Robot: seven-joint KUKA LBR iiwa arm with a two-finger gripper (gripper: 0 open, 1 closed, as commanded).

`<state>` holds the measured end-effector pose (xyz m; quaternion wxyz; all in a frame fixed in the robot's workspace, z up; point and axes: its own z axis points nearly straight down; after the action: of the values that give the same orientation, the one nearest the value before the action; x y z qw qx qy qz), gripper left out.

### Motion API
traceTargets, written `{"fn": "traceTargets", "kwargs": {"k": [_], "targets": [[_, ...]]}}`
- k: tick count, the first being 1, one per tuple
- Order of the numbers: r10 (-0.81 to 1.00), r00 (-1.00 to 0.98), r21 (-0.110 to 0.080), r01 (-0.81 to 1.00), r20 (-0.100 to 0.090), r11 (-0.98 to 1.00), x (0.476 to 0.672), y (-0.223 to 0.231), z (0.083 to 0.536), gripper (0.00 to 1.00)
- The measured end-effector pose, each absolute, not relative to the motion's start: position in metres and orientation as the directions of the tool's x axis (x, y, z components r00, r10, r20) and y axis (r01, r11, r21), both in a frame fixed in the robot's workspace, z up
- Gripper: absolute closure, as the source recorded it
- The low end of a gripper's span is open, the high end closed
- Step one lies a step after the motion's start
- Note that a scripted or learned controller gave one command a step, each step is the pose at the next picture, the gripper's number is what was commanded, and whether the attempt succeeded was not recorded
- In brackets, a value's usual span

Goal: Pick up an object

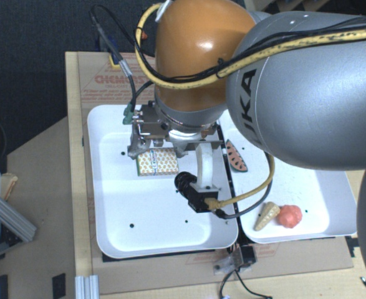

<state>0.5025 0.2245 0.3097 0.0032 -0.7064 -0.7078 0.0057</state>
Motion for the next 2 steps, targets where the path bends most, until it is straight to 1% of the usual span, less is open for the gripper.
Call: {"fn": "traceTargets", "kwargs": {"k": [1,2], "targets": [[1.0,-0.004,0.011,1.0,0.007,0.003,0.479,0.225,0.418,1.0],[1.0,0.001,-0.011,1.0,-0.005,-0.001,0.478,0.224,0.318,1.0]]}}
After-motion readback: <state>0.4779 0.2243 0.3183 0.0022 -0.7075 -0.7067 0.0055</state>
